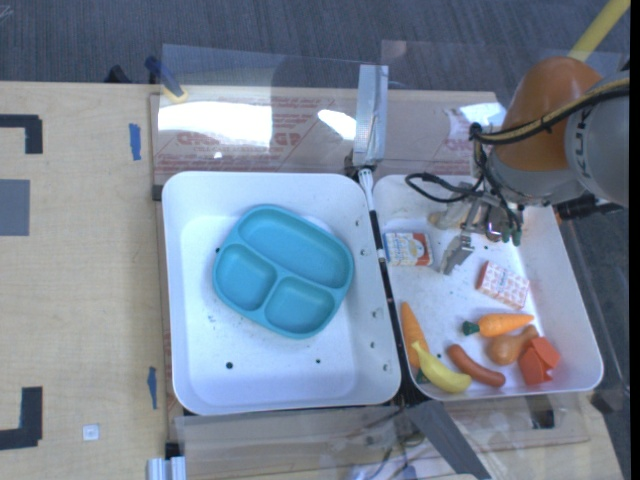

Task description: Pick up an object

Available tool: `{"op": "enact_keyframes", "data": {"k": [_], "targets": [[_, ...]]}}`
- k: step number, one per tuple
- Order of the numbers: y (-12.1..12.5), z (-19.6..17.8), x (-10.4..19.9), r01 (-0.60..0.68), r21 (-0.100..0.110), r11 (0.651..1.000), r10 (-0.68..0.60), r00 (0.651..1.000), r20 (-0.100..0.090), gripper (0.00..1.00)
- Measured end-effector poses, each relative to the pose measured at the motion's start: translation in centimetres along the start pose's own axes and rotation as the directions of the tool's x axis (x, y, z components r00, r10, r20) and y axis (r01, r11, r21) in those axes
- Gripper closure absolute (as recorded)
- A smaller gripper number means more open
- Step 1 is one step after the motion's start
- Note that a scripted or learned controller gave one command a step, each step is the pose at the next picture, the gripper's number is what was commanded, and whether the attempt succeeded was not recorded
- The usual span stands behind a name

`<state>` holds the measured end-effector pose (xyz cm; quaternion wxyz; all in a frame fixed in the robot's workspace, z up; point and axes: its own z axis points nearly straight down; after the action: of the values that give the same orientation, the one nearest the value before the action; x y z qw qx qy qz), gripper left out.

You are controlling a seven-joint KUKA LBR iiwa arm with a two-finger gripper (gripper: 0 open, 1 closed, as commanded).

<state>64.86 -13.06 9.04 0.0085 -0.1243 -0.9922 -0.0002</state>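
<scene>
Trouble could come fast here, I think. My gripper (pixel 470 240) hangs over the right bin (pixel 580 298), and I cannot tell how it is set. It holds nothing I can see. Just beside it is a small carton (pixel 406 248), and a pink snack pack (pixel 502 284) is near too. The banana (pixel 440 370), sausage (pixel 476 365) and carrot (pixel 500 323) sit close together lower down. I might knock the carton away, or grab two toys at once.

Arm (pixel 585 118) cut off at the frame's right edge; print on small carton (pixel 405 249) and packet (pixel 502 284) too small to read.
</scene>
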Motion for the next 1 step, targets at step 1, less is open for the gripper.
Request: {"op": "enact_keyframes", "data": {"k": [1], "targets": [[-5.43,0.21,5.04,-0.129,-0.005,0.992,0.129,0.991,0.026,0.00]]}}
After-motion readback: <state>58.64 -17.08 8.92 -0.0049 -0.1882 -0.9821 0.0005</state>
